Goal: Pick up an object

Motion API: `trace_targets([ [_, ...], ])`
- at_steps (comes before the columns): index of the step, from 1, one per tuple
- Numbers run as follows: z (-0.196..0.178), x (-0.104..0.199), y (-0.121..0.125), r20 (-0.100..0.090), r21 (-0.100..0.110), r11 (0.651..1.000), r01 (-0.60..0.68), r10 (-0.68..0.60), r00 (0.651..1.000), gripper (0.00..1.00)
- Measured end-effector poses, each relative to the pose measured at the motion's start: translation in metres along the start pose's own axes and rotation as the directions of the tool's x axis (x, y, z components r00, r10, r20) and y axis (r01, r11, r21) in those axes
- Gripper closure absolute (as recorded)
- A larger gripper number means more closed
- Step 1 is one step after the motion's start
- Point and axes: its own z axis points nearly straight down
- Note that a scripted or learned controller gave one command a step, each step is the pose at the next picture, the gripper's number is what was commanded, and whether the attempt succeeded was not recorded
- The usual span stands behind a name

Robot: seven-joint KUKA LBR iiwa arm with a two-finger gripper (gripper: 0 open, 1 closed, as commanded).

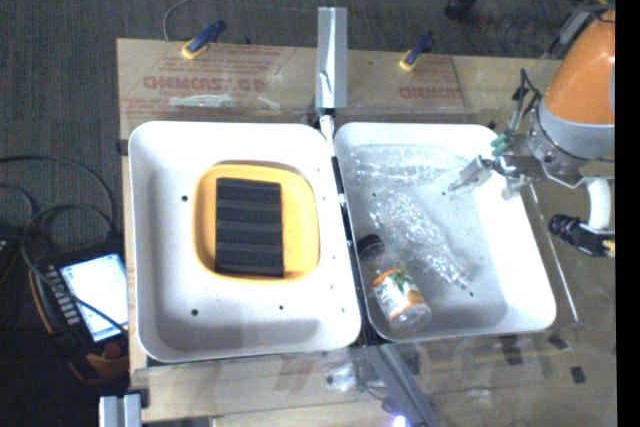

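Nearest the lens, along the bottom edge, runs the front lip of the wooden desk point(250, 377), which carries two shallow white bins side by side.

Off the desk's left side, on the dark carpet, sits a small lit screen point(92, 293) among black cables.

Next comes the left bin point(150, 215). In its middle lies a yellow, rounded-square dish point(304, 225) with a black ribbed block point(248, 227) resting in it. Behind this bin, two blue and yellow clamps point(203, 38) grip the back of the desk, and a grey upright post point(331, 60) stands between the bins.

Further along is the right bin point(530, 305). A clear, crumpled plastic bottle point(415, 225) lies on its side here, slanting from the far left corner toward the middle, its dark cap point(369, 245) near the bin's left wall. Just in front of it, near the front edge, lies a small container with an orange and green label point(400, 293).

At the far right, the arm's orange band point(588, 80) shows above the wrist, and the pincer point(478, 172) hangs over the right bin's far right corner, pointing left. Whether its fingers are spread or pressed together I cannot tell; nothing is seen between them.
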Motion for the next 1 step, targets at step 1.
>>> trace_targets([
  [1, 0.0697, -0.0272, -0.0673, -0.002, 0.002, 0.997, 0.073, -0.073, 0.997, 0.0],
])
